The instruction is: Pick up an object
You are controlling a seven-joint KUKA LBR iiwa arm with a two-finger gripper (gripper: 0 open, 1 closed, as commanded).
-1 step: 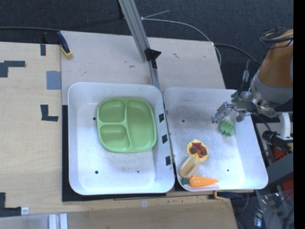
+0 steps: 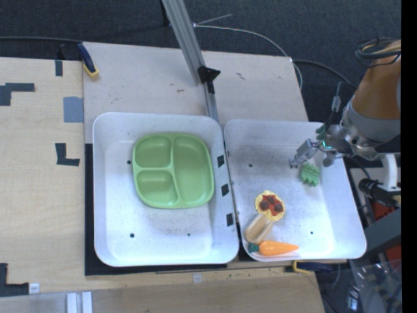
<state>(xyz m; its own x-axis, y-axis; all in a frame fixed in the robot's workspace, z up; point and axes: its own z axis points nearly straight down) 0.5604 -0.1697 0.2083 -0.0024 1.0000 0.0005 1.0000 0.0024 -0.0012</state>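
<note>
My gripper (image 2: 315, 156) hangs over the right bin (image 2: 273, 135) near its right side, its fingers spread open with nothing between them. A small green toy (image 2: 310, 174) lies on the bin floor just below the fingers. Toward the front of the same bin lie a round yellow piece with a dark red top (image 2: 270, 205), a tan bread-like piece (image 2: 258, 227) and an orange carrot (image 2: 278, 247). A green divided plate (image 2: 173, 170) rests in the left bin (image 2: 111, 194).
A slanted metal pole (image 2: 187, 34) comes down to the rear of the wall between the bins. Cables run along the bench behind the right bin. A blue and yellow clamp (image 2: 87, 60) sits at the bench's far left.
</note>
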